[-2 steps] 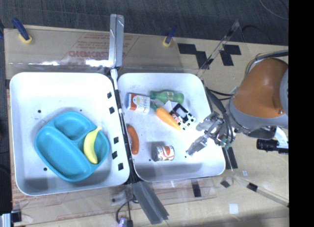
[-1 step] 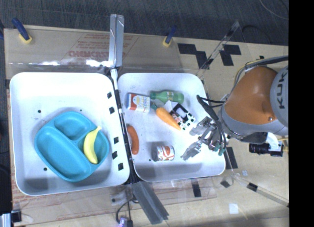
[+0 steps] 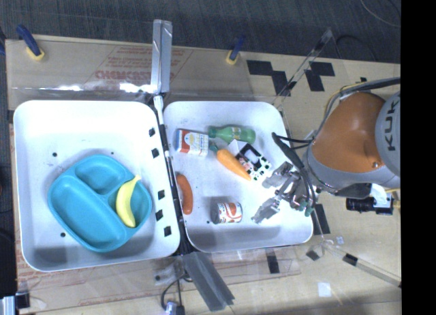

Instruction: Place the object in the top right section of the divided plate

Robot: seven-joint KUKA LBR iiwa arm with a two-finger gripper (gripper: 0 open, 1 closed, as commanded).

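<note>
Two white bins. Right bin (image 3: 204,237): six items — can (image 3: 226,212) nearest the front edge, sausage (image 3: 184,193) along the left wall, carrot (image 3: 233,163), patterned black-and-white box (image 3: 251,158), carton (image 3: 193,142), green bottle (image 3: 231,133) toward the back. Gripper (image 3: 278,193) at its right edge, fingers spread, pinching nothing. Left bin (image 3: 34,129): one blue divided plate (image 3: 85,210), one banana (image 3: 127,200) in its right section.

Even, bright overhead light; both white bins (image 3: 225,112) run near blown-out, with glare on the clear sheet (image 3: 102,87) along the table's back edge. Shadows are soft and short, pooled under the blue plate (image 3: 82,204) and along bin walls. Overall slightly soft and low-res, small labels unreadable.
</note>
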